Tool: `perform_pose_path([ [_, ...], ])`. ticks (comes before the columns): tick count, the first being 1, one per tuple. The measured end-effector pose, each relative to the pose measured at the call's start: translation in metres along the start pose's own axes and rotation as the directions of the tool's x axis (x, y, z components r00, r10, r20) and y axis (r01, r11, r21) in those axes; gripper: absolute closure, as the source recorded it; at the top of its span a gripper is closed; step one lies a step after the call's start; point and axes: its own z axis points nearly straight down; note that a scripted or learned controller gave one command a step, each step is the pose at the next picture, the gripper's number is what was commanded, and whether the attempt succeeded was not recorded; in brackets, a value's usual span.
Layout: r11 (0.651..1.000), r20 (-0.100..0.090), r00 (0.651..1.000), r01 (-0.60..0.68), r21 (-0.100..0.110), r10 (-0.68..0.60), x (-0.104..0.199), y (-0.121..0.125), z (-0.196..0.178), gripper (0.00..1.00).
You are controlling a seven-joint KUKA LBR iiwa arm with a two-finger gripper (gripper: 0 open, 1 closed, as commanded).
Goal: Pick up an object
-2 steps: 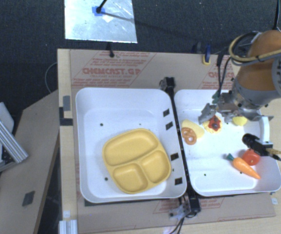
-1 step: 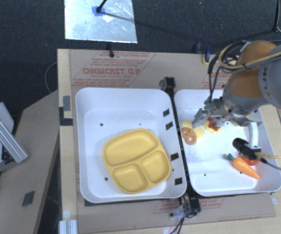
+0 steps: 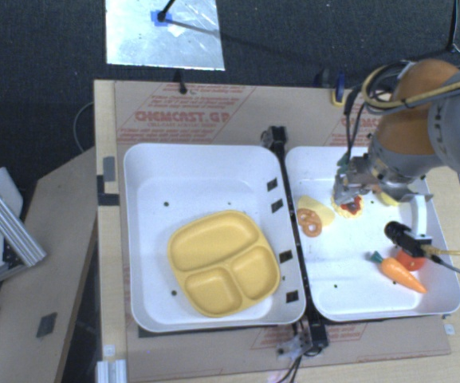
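Claw point(image 3: 347, 202) low over a small red toy point(image 3: 352, 207), grip state impossible to tell; probably light, rigid plastic, best pinched across its middle.

Tool point(image 3: 347, 200) low in right bin point(image 3: 445, 294), over small red item point(image 3: 351, 207); carrot point(image 3: 402, 274) near front corner.

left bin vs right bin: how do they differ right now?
The left bin holds one large yellow divided tray; the right bin holds several small items, including a carrot and an orange ring. The arm's gripper is down over the right bin, while nothing reaches over the left bin. Both are shallow, white and sit side by side.
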Motion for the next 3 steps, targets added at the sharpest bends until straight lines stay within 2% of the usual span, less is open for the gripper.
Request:
perform_pose_path([
  [2, 1.000, 0.000, 1.000, 0.003, -0.001, -0.003, -0.001, -0.005, -0.081, 1.00],
  [3, 1.000, -0.003, 1.000, 0.009, 0.001, -0.009, 0.048, 0.004, -0.078, 1.00],
])
